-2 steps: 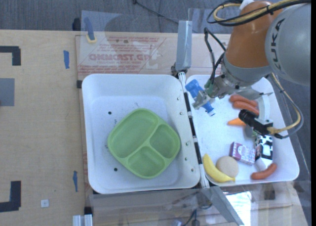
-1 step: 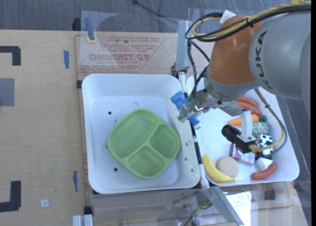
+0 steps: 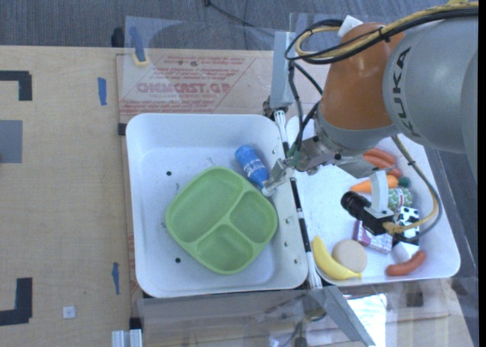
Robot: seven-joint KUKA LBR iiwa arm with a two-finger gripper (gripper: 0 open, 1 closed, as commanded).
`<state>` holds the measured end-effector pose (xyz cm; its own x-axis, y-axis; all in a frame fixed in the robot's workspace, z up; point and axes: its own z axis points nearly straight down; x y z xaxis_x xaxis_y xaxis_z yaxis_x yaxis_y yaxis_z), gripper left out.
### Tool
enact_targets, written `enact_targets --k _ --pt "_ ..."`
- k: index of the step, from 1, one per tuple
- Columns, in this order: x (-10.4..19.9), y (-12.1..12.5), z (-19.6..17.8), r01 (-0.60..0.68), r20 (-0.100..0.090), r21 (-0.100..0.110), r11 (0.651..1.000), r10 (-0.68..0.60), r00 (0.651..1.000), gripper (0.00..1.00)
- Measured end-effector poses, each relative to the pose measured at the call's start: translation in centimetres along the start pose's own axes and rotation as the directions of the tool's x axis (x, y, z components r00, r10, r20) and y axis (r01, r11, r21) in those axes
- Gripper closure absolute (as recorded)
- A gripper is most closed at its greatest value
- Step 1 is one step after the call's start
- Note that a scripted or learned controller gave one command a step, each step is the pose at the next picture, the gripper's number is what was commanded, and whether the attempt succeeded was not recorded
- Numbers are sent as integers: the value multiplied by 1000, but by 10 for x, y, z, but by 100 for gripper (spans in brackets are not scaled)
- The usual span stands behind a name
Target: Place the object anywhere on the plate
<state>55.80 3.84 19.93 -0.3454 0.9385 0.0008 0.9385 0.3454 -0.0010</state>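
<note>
From above, the left white bin (image 3: 144, 148) holds a green divided plate (image 3: 220, 220), and a blue can (image 3: 251, 165) lies just beyond the plate's upper right rim, close to the wall between the bins. The gripper (image 3: 279, 173) hangs over that wall, right beside the can; whether it is spread or pressed together cannot be told. The right bin (image 3: 448, 258) carries a banana (image 3: 332, 260), a sausage (image 3: 405, 263), a carrot (image 3: 363, 185) and other small toys. Both bins rest on the wooden worktop (image 3: 61, 186).
</note>
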Motion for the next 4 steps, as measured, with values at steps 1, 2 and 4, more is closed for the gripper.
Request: enact_targets --k 1,2,4 --pt "-16 -90 15 149 0 0 989 -149 989 0" --pt "-17 -89 5 147 2 -3 989 -147 989 100" --pt "-17 -72 -86 309 1 -1 951 -309 951 100"
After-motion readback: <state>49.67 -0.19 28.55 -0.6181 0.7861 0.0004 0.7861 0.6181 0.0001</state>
